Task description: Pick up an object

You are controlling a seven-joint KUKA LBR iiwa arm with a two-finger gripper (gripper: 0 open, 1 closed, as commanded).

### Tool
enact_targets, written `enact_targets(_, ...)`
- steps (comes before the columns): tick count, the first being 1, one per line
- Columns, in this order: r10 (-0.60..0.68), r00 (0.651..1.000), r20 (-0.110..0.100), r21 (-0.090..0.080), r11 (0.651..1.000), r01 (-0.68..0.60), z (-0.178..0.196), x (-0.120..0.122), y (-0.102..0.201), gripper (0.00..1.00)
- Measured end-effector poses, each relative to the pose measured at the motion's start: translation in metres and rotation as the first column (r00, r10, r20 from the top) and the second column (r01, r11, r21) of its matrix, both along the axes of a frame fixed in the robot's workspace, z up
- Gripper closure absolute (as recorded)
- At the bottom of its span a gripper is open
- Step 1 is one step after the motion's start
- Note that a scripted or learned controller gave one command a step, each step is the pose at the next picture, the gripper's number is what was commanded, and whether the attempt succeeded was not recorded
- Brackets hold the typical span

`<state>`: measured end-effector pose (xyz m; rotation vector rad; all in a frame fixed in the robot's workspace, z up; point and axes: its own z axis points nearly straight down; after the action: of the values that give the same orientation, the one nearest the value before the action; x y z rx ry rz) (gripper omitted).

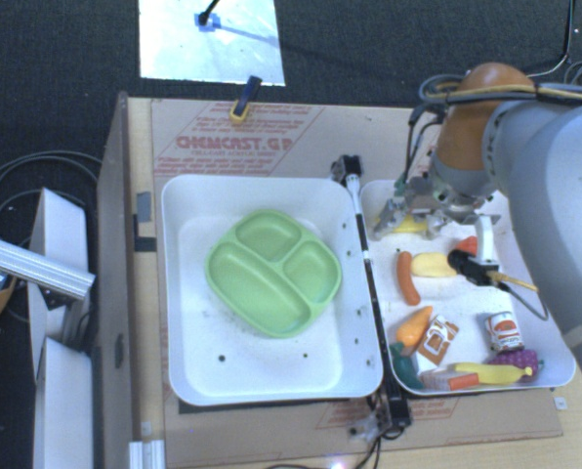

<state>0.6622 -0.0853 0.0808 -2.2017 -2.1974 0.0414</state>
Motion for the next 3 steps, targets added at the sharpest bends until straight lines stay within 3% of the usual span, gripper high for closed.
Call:
enact_targets(1,-0.003,1.000,0.004,0.006,1.000,0.003,-0.002,-0.001,-0.034,0.00)
enact_targets(2,0.002,0.999,0.042,-0.004,1.000,-0.002,0.052,0.007,-0.044,0.00)
enact_targets(3,0.003,0.999,0.039,-0.002,1.000,-0.003,0.054,-0.039,-0.016,0.00)
